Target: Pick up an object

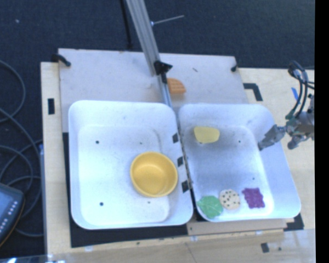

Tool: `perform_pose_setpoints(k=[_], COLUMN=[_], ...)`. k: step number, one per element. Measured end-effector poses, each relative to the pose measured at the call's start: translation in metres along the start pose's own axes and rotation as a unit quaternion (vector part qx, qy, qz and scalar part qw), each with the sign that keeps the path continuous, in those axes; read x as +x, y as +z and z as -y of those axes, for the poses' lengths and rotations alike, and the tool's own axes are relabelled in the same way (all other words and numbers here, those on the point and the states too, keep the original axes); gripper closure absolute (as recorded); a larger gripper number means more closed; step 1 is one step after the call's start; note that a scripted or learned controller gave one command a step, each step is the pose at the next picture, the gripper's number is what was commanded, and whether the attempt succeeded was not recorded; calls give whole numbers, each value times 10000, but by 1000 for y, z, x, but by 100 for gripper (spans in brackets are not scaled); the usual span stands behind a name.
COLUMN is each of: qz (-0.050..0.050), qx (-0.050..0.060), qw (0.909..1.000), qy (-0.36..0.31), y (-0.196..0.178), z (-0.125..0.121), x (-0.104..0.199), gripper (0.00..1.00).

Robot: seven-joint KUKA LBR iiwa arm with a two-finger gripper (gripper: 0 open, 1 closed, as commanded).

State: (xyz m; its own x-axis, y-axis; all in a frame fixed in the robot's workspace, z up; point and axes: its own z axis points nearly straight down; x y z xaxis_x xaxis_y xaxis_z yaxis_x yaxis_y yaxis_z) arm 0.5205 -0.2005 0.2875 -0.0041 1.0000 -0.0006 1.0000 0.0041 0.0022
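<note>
lying along the near wall of the right bin [274, 163] are a green piece [210, 206], a spotted cookie [229, 199] and a purple piece [254, 197]. a yellow bowl [153, 173] sits in the left bin [98, 147]; a pale yellow piece [206, 134] rests farther back on the right. the wooden bench [268, 86] stands on dark carpet [236, 21] with cables. the jaws [282, 137] hover at the right bin's outer rim; i cannot tell how far apart they stand, or see anything held.

One fixed cam, high overhead, slanted, prob. front-facing, both bins [77, 147].
</note>
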Motion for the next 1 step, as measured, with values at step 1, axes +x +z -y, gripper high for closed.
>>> perform_pose_setpoints(k=[1], qz=[-1], qx=[-2], qw=[10000], qy=[4], y=[0], z=[0], x=[0], gripper=[0])
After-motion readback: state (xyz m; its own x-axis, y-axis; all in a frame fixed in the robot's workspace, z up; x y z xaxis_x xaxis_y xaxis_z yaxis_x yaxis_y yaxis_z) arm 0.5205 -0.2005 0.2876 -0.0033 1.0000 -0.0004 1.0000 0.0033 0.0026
